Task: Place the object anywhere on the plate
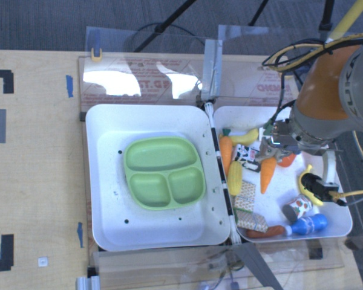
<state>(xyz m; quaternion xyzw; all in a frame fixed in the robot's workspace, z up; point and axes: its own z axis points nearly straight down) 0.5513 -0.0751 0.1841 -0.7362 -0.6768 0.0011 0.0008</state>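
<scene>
A green plate (163, 172) with three compartments lies in the left white bin (103, 162), with nothing on it. My gripper (270, 151) hangs over the middle of the right bin (342, 222), about a bin's width right of the plate. It is shut on the wide end of an orange carrot (267, 174), whose tip points down toward the bin floor.
The right bin also holds a second carrot (225, 153) and a yellow corn cob (235, 177) by its left wall, a banana (244, 137), a beige waffle piece (245, 196), a sausage (261, 229) and a blue bottle (308, 225). A raised divider (219, 162) separates the bins.
</scene>
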